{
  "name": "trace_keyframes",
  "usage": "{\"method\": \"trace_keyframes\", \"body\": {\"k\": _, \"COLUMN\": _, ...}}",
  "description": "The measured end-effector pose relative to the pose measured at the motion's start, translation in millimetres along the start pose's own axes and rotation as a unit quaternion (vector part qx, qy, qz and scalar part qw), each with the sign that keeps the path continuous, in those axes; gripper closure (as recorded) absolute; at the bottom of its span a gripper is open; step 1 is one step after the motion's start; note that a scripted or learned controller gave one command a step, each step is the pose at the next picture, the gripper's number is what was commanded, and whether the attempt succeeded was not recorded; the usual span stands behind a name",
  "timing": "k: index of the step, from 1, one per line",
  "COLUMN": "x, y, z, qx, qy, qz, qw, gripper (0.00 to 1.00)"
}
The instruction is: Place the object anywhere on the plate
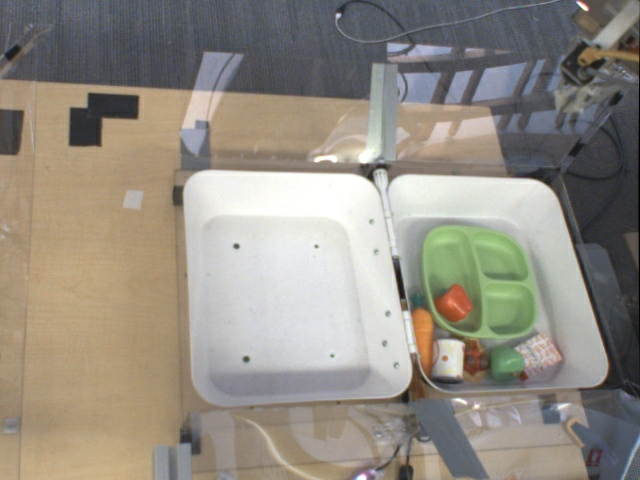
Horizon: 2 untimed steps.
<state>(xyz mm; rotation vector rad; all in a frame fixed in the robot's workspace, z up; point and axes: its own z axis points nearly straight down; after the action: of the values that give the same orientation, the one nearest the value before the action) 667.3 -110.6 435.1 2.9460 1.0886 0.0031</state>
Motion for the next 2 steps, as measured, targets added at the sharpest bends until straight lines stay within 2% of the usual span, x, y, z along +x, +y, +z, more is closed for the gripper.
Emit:
{"method": "trace_keyframes", "body": {"k": 1, "x": 5.6, "y": -12.0, "z": 0.7, "qx": 0.001, "qy": 0.000, "qz": 0.094, "qw": 0.9956, "gripper": 1.00}}
{"method": "trace_keyframes", "body": {"k": 2, "x": 18.2, "y": -40.4, "z": 38.2, "qx": 0.000, "qy": 0.000, "qz": -0.046, "qw": 0.9989, "gripper": 1.00}}
